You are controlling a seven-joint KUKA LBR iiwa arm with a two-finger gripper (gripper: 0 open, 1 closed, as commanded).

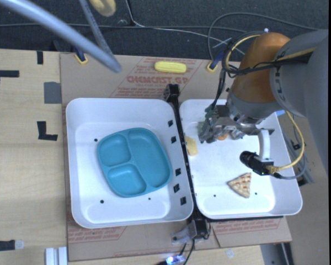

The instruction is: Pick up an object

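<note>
Over the right bin (287,203), the end effector (208,130) hangs low; finger state cannot be determined. Candidate objects: yellow piece (191,146) at 8 o'clock, pizza slice (240,185) at 5 o'clock. Risk: descent misses between both objects.

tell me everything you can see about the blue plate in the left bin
The blue plate is a rounded-rectangle tray, plastic by its look, with three compartments: two at its upper end and one at its lower end. It lies flat, open side up, slightly rotated, near the middle of the left bin, resting on its floor. Nothing lies in it.
</note>
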